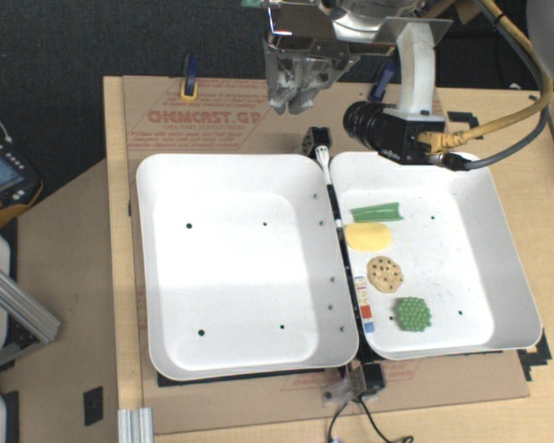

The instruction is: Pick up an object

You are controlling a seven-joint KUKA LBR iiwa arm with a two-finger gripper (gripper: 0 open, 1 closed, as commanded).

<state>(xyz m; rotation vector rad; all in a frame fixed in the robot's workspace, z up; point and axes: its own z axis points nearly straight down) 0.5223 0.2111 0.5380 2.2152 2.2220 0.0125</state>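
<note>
The tool [294, 95] hangs above the far edge of the worktop [83, 210], beyond the back rim of the left bin [231, 266], and nothing is visible between its fingers, though whether they are spread or closed I cannot tell. In the right bin [462, 247], close to the divide between the two bins, lie four small things in a row from back to front: a green pod-like piece [377, 213], a yellow lump [367, 237], a speckled brown cookie [384, 273] and a bumpy green ball [412, 314].
</note>
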